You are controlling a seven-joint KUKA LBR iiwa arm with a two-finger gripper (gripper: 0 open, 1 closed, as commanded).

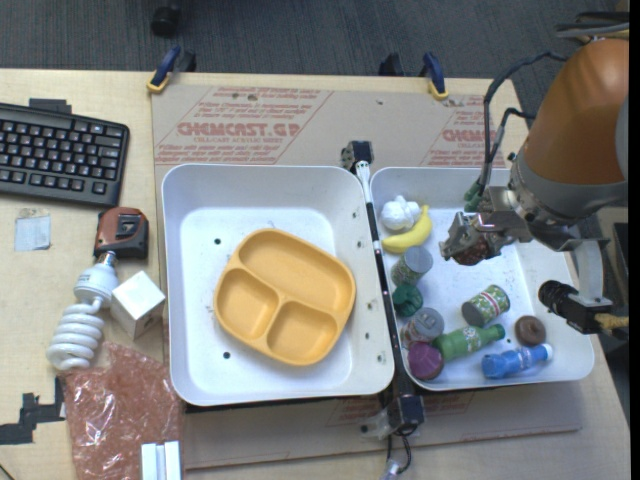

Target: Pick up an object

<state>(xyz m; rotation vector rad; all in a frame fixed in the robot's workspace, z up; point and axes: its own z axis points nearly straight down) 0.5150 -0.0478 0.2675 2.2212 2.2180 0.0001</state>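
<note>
Clutter fills the right bin, and that is why my claw hangs there, low over its far middle, with the arm coming in from the right. Something brownish sits at the fingertips, but whether it is pinched, or whether the claw is spread or pressed together, I cannot tell from this slant.

Possible targets lie packed along the bin's left wall: a banana touching a white lump at the far end, then a green can, a green bottle, a blue bottle, a brown disc and a purple lid toward the near edge. I judge the looser ones on the right easier to grab.

The left bin holds a yellow divided tray, too broad and flat for me. Out on the bench, a keyboard, a tape measure and a light bulb sit beyond the bins, not my concern.
</note>
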